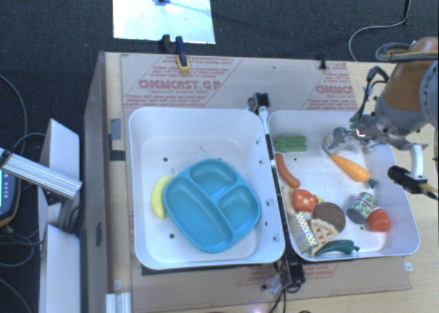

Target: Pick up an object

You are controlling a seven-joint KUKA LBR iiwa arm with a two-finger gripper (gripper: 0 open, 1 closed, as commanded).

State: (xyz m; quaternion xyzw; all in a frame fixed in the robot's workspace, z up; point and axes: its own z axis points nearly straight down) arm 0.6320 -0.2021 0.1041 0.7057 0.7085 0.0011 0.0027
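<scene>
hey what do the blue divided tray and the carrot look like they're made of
The blue divided tray looks like molded plastic, smooth with a slight sheen: uniform color, rounded compartment edges. The carrot appears to be toy plastic too, an even orange with a soft highlight, though rubber or foam can't be ruled out from this view.

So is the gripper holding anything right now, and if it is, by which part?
Nothing can be seen held. The gripper hangs over the right bin, just up-left of the carrot, with no object visible between its fingers.
</scene>
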